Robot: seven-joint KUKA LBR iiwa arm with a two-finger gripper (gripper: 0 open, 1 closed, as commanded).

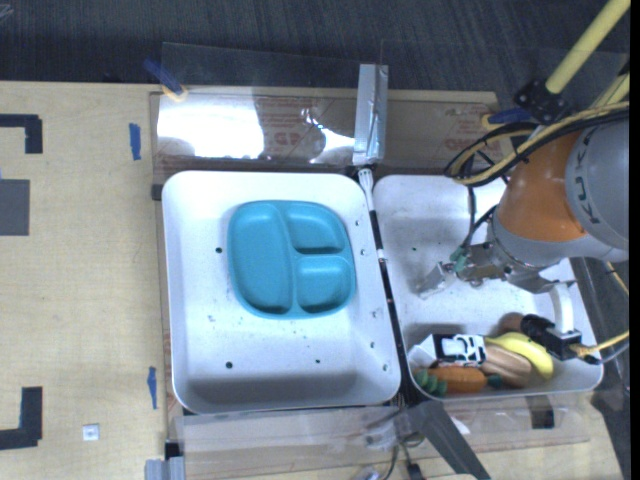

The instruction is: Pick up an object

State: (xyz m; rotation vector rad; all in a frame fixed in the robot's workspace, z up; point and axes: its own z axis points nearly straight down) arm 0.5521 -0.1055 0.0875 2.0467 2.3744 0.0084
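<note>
**A:** Where's the claw (pixel 432 278)?

**B:** Over the bare middle of the right bin (pixel 420 218), at the end of the arm (pixel 545 208) that comes in from the view's right. I can't tell whether it is apart or together; it's too small and glinting.

**A:** And what is there to pick?

**B:** A small pile against the same bin's near wall: a banana (pixel 527 353), a carrot (pixel 462 377), a white-and-black thing (pixel 460 348) and something brown (pixel 505 366) between them. All are touching or just beside one another.

**A:** Which way from the claw?

**B:** Toward the near edge, so down in the view, and a little toward the arm's side. The white-and-black thing and the carrot are the nearest, almost straight below the claw. The banana lies further to the view's right.

**A:** How do they lie?

**B:** Banana and carrot both run along the near wall, long axis across the view. I'd judge the claw should close across that axis, coming from the bin's middle.

**A:** Anything else on offer?

**B:** A blue plate (pixel 290 258) in the left bin (pixel 190 298), past the divider and well apart. It's flat and wide, probably a poor grip.

**A:** What's the risk?

**B:** Crowding, and the wall close behind the pile.
</note>
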